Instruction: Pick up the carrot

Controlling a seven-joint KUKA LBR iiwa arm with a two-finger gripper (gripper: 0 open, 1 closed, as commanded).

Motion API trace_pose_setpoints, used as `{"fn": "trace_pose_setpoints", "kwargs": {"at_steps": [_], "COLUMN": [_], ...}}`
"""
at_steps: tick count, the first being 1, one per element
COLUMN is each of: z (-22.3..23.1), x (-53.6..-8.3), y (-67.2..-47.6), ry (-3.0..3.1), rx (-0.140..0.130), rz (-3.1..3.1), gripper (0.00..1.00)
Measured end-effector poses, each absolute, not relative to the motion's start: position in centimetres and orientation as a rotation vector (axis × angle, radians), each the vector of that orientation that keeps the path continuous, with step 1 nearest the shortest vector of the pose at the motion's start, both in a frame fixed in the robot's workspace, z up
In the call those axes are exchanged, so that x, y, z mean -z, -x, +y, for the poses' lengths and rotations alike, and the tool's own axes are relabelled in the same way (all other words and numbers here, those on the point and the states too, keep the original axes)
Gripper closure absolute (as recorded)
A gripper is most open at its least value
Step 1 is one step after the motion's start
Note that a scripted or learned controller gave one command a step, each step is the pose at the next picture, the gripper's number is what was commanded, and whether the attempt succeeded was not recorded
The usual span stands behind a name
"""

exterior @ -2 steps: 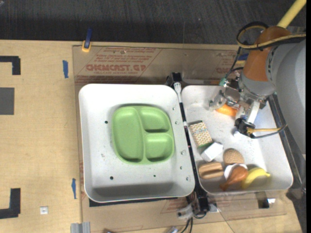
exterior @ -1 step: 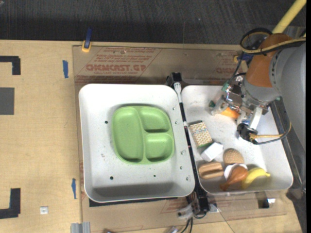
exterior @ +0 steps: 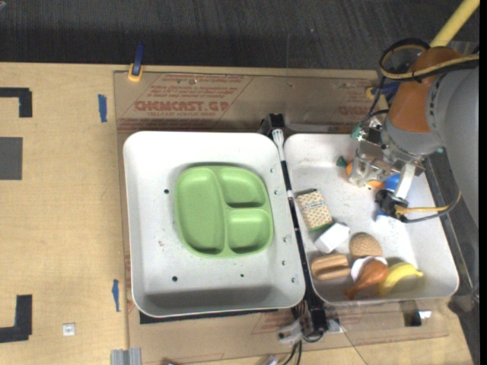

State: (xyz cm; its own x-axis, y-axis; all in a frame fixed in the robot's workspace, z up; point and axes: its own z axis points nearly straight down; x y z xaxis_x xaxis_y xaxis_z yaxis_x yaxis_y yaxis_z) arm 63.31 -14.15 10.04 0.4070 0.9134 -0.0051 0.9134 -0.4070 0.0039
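Note:
My gripper (exterior: 368, 167) is low over the far part of the right bin (exterior: 434, 242), reaching in from the right under the orange-banded wrist. A small orange piece (exterior: 356, 173), which looks like the carrot, peeks out at the gripper's left lower side, touching or right under it. Most of that piece is hidden by the gripper body, and I cannot make out whether it is being held.
Near the right bin's front lie a tapered orange-red piece (exterior: 368, 277), a banana (exterior: 400, 277), a bun (exterior: 329, 266), a round cookie (exterior: 365, 243), a white block (exterior: 332, 238) and a speckled packet (exterior: 313, 207). The left bin (exterior: 144, 204) holds a green divided plate (exterior: 224, 209).

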Motion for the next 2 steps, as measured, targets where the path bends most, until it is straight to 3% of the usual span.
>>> {"fn": "trace_pose_setpoints", "kwargs": {"at_steps": [1,2], "z": [-14.1,-16.2], "x": [-10.0,-8.8], "y": [-63.3,-63.3], "ry": [-2.630,-2.709], "rx": [0.004,-0.008], "rz": [1.707,1.599], "gripper": [0.00,0.00]}}
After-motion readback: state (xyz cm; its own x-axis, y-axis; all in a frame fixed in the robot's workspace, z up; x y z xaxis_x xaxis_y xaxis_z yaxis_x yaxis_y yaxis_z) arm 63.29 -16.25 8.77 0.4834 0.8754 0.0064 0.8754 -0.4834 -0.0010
